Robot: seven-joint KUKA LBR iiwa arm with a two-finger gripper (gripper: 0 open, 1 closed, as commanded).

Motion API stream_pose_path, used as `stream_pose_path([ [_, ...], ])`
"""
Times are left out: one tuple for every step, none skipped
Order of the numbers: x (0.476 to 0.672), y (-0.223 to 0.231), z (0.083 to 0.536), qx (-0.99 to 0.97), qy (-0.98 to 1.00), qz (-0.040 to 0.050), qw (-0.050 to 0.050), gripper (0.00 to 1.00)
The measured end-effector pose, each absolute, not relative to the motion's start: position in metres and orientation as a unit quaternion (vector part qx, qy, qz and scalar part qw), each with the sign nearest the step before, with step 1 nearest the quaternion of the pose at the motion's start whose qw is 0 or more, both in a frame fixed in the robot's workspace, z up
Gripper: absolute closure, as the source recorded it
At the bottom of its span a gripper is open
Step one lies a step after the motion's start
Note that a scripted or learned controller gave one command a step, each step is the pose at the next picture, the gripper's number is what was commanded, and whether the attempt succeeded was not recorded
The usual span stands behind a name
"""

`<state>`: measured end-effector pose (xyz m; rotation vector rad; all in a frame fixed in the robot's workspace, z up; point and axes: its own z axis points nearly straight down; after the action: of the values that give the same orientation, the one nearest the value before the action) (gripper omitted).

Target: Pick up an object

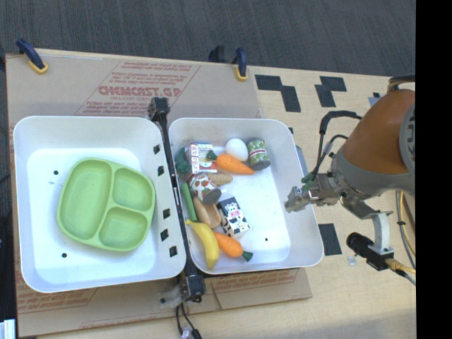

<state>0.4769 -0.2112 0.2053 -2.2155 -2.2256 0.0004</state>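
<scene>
Gripper [296,200] poised over the right-hand rim of the right bin [311,240], nothing visibly carried; open or closed, impossible to tell. Candidates heaped along that bin's left side, well apart from the gripper: banana [206,240], carrot [233,164], egg [236,147], small carton [234,217], mostly touching or overlapping. Likely trouble: clipping the rim on a straight descent; closing on bare bin floor short of the pile; pinching two neighbours at once; slipping off the rounded egg or banana.
</scene>
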Motion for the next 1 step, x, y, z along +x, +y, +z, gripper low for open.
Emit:
stream_pose_path([
  [0.5494,-0.211,0.2826,-0.705,-0.709,-0.0002,-0.001,1.0],
])
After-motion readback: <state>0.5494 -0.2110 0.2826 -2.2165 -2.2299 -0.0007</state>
